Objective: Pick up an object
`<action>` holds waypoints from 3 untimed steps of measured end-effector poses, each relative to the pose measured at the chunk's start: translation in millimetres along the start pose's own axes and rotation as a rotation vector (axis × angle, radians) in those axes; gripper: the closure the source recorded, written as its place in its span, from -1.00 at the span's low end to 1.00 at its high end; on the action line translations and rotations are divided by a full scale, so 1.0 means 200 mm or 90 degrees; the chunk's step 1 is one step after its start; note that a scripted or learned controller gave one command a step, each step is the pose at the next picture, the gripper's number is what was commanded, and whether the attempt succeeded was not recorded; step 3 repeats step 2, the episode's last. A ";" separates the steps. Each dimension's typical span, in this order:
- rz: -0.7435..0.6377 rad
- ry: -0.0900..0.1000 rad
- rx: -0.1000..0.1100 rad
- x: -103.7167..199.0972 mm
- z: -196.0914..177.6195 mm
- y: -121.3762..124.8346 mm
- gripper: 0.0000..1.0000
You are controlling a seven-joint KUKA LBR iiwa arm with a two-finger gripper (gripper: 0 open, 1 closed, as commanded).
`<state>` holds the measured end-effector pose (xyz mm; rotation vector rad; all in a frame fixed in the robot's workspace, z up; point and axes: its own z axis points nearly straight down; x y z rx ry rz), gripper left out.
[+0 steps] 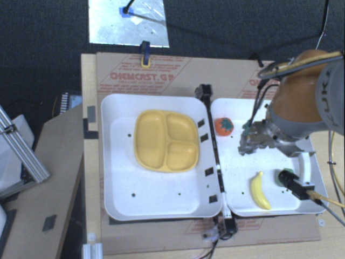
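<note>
Tool [247,146] above right bin, small orange-red tomato [224,125], curved yellow banana [260,190]

a fat grey arm [302,120] is seen, with an orange band [299,90] and thin black cables [257,104] hung beside it.

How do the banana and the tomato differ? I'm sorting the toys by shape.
The banana is long, curved and yellow; the tomato is round and orange-red with a green top. The banana lies near the right bin's front edge; the tomato sits near its back, by the divider. Both rest loose in the same bin, apart from the gripper.
</note>
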<state>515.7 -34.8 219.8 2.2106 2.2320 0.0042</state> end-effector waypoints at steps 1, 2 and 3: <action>-0.001 0.000 0.000 0.30 0.02 0.09 1.00; 0.000 0.000 0.000 0.51 0.03 0.18 1.00; 0.000 0.000 0.000 0.51 0.03 0.18 1.00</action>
